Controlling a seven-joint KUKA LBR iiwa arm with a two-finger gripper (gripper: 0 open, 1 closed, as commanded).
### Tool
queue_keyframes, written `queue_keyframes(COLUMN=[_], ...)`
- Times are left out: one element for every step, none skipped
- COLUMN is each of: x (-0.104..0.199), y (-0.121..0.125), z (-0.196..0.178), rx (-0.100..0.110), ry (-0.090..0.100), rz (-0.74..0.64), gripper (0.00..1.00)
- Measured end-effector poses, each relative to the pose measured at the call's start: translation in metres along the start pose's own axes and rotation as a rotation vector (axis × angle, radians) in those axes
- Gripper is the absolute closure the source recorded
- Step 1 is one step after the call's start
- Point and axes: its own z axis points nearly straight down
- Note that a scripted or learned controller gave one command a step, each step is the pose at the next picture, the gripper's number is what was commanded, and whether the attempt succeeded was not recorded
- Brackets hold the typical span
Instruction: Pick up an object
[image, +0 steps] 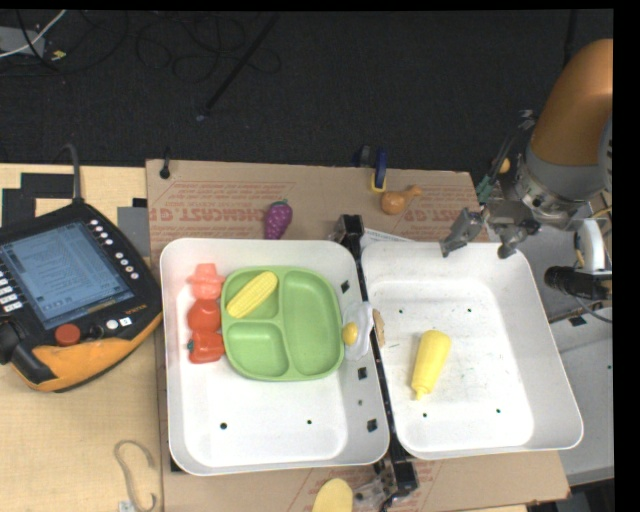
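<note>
**benchwatcher:** Mustard-style yellow plastic squeeze bottle (430, 362) is the only thing lying in the right-hand shallow white bin (520, 425), roughly mid-floor. Long axis runs from about 12 o'clock to 6 o'clock with a slight tilt, and the narrow nozzle end points down toward 6–7 o'clock.

**iiwa_fan:** And the two-finger gripper (487, 232)?

**benchwatcher:** Up at the bin's far rim, around 1 o'clock from the bottle and well apart from it. Fingers are spread, nothing between them. Grey arm with orange band (578, 90) comes in from 3 o'clock.

**iiwa_fan:** Left side?

**benchwatcher:** Left white bin (260, 440) has a green three-compartment plastic tray (300, 345) with a yellow toy corn cob (250, 293) in its upper-left compartment, plus a red blocky toy (205, 320) just beside the tray at 9 o'clock.

**iiwa_fan:** Surroundings?

**benchwatcher:** Bins sit on brown printed cardboard (220, 200) over a pale wooden bench; the right bin floor looks scuffed with dark specks. An orange-and-black teach pendant (70, 290) sits at 9 o'clock, and a black cloth backdrop (300, 70) with cables is across 12 o'clock.
</note>
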Motion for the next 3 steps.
queue_keyframes(x=[0.0,-0.005,-0.009], y=[0.002,-0.002,0.003], z=[-0.008,0.04,0.086], rx=[-0.013,-0.008,-0.01], ry=[-0.002,-0.001,-0.002], rz=[-0.002,-0.002,-0.001], gripper=[0.0,0.0,0.0])
